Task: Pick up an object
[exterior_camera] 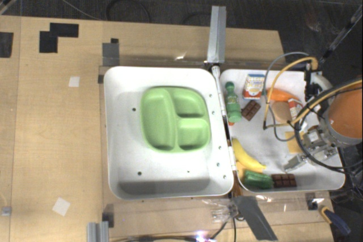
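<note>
Nothing has been picked up as far as the view shows: every object lies in a bin. The left bin (113, 139) holds a green divided tray (173, 118). The right bin (334, 181) holds the likely targets: a green bottle (232, 102) along its left wall, a small carton (253, 86) near the far edge, a brown bar (250, 110) beside the bottle, a banana (248, 157) lower down, a green packet (258, 180) and another brown bar (283, 181) at the near edge.

The arm (346, 119) comes in from the right and hangs over the right side of that bin, cables looping around it. The gripper (300, 157) points down toward bare bin floor, just above the near brown bar, touching nothing. Whether it is apart or together cannot be told. The whole pick is left to do.
</note>
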You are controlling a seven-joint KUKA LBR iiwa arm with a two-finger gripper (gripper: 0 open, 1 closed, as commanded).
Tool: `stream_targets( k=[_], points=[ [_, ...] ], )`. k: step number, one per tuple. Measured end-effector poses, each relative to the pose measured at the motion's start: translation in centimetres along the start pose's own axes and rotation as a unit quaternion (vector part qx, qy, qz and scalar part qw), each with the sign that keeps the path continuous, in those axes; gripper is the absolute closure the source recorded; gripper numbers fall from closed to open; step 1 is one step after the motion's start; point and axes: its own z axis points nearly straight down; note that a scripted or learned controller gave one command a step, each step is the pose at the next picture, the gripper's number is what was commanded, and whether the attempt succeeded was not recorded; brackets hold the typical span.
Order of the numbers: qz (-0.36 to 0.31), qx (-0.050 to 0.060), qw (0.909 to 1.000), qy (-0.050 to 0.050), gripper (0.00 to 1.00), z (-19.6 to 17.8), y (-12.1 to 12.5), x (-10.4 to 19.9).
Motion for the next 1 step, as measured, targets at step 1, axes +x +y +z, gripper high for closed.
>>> stream_targets(
  k=[1],
  points=[
    [-0.071,0.0,0.9975,0.001,0.0,-0.02,-0.08,-0.43]
  ],
)
